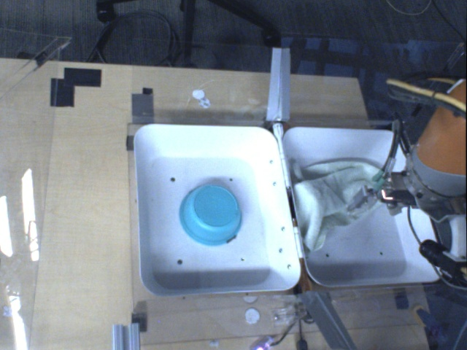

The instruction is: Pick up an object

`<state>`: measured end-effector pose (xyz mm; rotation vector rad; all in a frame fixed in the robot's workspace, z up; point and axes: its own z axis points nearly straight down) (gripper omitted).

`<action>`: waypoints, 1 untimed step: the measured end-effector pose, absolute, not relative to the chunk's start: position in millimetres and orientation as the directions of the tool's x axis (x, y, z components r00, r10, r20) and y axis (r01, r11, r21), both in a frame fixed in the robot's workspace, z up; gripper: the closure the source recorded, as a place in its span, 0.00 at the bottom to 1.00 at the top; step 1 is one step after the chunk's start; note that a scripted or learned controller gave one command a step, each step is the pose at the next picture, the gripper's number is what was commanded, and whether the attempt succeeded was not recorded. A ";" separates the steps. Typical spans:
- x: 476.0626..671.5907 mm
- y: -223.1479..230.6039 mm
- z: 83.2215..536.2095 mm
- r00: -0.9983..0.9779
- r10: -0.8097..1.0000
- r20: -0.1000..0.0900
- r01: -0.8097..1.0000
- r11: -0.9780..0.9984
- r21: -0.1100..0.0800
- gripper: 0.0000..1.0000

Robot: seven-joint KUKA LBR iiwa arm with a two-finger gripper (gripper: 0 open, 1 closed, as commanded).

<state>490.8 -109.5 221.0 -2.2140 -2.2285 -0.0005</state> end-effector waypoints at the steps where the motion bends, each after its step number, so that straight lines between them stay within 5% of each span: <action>1: 528.5 -111.7 91.1 -0.047 0.999 -0.004 0.999 0.047 0.020 0.00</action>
